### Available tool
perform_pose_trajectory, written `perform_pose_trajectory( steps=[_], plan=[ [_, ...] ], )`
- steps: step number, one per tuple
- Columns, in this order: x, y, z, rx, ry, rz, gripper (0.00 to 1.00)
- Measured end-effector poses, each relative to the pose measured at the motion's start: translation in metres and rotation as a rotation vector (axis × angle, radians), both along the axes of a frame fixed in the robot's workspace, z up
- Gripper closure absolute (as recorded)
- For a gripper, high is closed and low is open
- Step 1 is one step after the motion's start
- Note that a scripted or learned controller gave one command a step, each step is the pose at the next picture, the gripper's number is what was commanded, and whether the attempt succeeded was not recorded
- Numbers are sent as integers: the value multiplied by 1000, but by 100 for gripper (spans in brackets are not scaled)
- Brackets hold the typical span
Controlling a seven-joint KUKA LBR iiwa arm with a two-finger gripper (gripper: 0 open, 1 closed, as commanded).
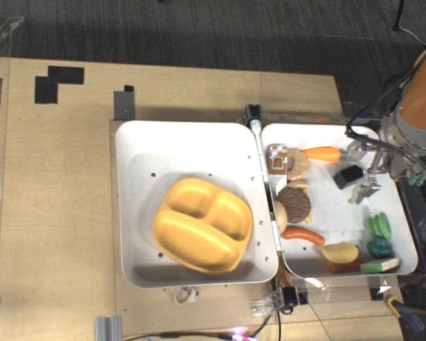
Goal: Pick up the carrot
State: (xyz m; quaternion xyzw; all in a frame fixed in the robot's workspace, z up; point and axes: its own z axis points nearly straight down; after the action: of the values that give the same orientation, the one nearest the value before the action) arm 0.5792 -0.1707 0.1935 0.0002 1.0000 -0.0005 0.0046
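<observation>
Two white bins [128, 190], one carrot [321, 153], one yellow pepper [202, 224], one sausage [303, 236].

Carrot [321, 154] seemingly beside gripper [361, 183]

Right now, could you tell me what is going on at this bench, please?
The arm reaches in over the right bin, its gripper hovering near the bin's far end. The carrot it is meant to pick up lies on the bin floor just beside the gripper, not held. Other toy foods sit around it. A big yellow pepper lies in the left bin.
</observation>
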Motion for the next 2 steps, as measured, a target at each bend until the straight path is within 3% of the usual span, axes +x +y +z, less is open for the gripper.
perform_pose_trajectory(
  steps=[1, 2],
  plan=[
    [64, -13, -68, -1, 0, 211, 0],
    [84, -16, -100, -8, -13, 279, 0]
  ],
)
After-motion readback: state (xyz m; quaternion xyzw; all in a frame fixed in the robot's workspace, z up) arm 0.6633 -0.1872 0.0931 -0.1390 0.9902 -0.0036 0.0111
